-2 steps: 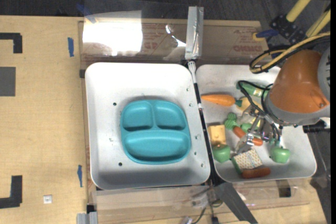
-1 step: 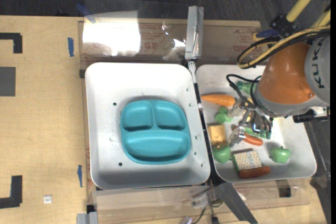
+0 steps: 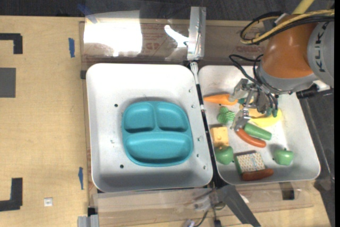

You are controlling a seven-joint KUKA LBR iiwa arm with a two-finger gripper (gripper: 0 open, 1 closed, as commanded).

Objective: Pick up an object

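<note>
From above, the desk point(image 3: 37, 114) carries two white bins side by side. The left bin point(image 3: 101, 82) holds a teal divided plate point(image 3: 156, 132), its two small compartments toward twelve o'clock and its one large compartment toward six.

The right bin point(image 3: 305, 159) holds a scatter of toy food. An orange carrot point(image 3: 217, 98) lies at about ten o'clock in the bin, its long axis nearly level across the view, running from nine to three. A red pepper point(image 3: 251, 138) sits near the middle, its long axis slanting from ten o'clock down to four, and a green pepper point(image 3: 257, 131) lies just beside it on the upper side, slanted the same way. A yellow piece point(image 3: 265, 117) rests behind them. A small green piece point(image 3: 225, 115) and a yellow cheese block point(image 3: 220, 135) lie toward nine o'clock, a green round piece point(image 3: 224, 155) toward seven, a speckled block point(image 3: 249, 160) with a red sausage point(image 3: 256, 173) at six, and a green apple point(image 3: 283, 156) at four.

The arm point(image 3: 287, 50) reaches in from two o'clock. The hand point(image 3: 245, 117) hangs over the middle of the right bin, just above the red pepper; how far its jaws stand apart I cannot tell.
</note>
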